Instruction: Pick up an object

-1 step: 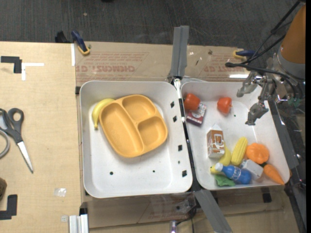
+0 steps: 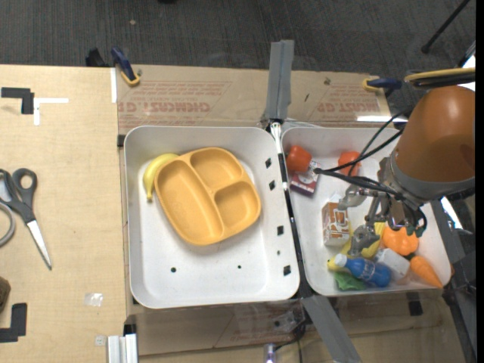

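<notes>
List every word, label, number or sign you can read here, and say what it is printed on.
Red print on the cardboard sheet behind the bins appears upside down and mirrored; it cannot be read for certain.
More red print on the same cardboard behind the right bin: likewise inverted, not legible.
Small white packet in the right bin: orange and brown markings, too blurred to read.
Small dark red packet: too small to read.

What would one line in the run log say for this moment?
arm: over right bin | pincer: low among the clutter, nothing seen held | left bin: orange divided plate, banana
</notes>
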Controlling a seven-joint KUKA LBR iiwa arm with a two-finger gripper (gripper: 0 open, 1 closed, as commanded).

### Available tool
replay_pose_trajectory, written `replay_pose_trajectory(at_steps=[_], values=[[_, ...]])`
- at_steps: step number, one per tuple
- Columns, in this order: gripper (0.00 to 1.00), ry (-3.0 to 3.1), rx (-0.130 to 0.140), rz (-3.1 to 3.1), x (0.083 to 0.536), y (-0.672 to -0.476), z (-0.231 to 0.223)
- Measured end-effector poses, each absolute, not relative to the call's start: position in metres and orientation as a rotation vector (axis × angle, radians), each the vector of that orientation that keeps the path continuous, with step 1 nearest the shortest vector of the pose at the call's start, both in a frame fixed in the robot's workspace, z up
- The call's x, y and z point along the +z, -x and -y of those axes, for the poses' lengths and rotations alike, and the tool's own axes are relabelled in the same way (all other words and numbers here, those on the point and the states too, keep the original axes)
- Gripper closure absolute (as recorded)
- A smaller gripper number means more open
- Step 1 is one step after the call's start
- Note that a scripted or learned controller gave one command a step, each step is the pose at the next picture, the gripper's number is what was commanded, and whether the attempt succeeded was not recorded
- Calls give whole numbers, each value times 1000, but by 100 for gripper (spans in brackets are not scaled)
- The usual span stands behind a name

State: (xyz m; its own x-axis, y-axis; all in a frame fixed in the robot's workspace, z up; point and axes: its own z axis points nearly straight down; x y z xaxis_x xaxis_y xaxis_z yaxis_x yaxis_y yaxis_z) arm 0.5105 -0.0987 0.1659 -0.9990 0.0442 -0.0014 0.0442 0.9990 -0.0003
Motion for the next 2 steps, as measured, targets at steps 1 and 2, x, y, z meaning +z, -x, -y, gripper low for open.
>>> replay_pose_trajectory(at_steps=[1, 2], values=[[0, -176, -4, -3104, 112, -497, 99], [0, -340, 2, -3081, 107, -497, 96]])
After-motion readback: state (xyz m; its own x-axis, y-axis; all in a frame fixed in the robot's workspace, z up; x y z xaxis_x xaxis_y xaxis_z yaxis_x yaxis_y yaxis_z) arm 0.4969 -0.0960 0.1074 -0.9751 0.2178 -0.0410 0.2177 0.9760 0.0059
